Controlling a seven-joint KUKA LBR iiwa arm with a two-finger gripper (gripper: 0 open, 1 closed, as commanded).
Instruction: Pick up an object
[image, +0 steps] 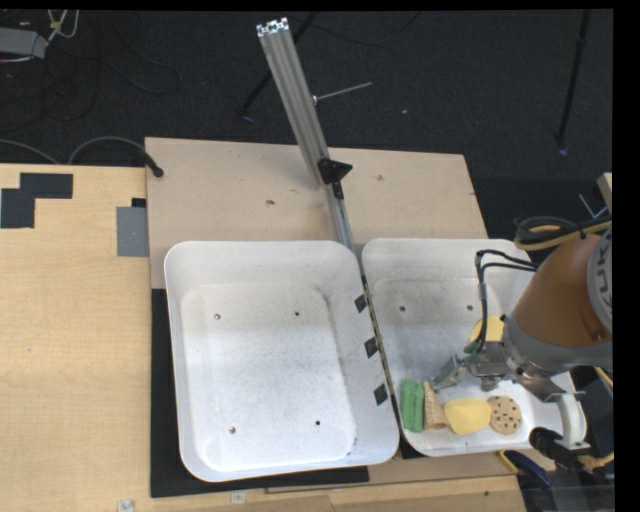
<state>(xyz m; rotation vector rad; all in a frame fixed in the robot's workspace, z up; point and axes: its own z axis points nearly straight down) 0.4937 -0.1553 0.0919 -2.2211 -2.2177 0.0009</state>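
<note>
1. Bench (420, 190): pale board under both bins, with a bare strip along its far edge and a slanted metal rail (300, 100) rising from the middle of that strip.
2. Left bin (260, 360): white and shallow, rounded corners, wide flat floor running from the left rim to the shared seam.
3. Right bin (420, 280): side by side with the left bin, rims touching along the seam, where three black clips (370, 346) sit. Open floor over the far half and the far-left corner; crowded along the near edge.
4. Arm (560, 300): grey with an orange band, reaching in over the right rim and covering the right bin's right side.
5. Gripper (452, 374): low over the right bin's near half, pointing toward the seam, just above the row of small things. Open or closed: cannot tell. Nothing visibly gripped.
6. Yellow lump (466, 416): on the right bin's floor by the near rim, below the gripper, close to it.
7. Green block (412, 405): upright by the near-left corner, just beside the seam.
8. Cookie (505, 414): round, brown-spotted, just right of the yellow lump, near the near rim.
9. Tan piece (434, 406): wedged between the green block and the yellow lump; kind unclear.
</note>
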